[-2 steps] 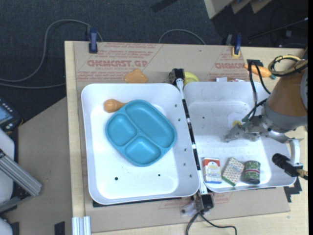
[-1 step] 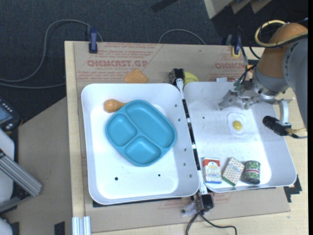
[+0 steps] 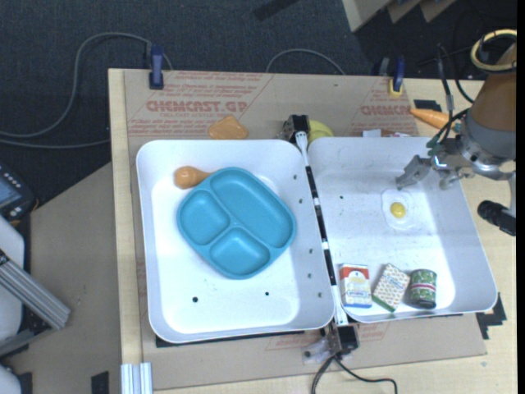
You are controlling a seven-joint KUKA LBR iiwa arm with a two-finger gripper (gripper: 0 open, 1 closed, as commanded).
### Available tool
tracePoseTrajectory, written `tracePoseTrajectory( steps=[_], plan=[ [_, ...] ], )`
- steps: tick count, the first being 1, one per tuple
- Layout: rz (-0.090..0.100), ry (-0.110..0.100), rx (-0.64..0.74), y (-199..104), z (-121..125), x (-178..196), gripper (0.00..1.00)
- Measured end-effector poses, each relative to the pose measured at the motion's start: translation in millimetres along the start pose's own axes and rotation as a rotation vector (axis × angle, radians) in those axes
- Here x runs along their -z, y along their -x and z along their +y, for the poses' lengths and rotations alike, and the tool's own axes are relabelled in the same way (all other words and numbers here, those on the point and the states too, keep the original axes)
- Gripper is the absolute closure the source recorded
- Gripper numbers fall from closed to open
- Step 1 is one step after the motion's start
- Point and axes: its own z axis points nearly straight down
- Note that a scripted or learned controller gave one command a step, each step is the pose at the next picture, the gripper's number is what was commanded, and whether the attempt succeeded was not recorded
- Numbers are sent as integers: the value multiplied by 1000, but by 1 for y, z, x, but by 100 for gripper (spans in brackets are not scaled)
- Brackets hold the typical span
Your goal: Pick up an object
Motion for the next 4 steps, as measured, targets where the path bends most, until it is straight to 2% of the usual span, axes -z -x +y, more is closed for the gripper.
tracePoseTrajectory(
  steps=[1,2,3,4],
  plan=[
    [4,-6,2,-7,-14,-32,0],
    [4,-4,4,-28,-4,-46,0],
    [4,-6,1,-30,-36,-40,0],
    [3,-5,-3,17,-83,-32,0]
  ],
)
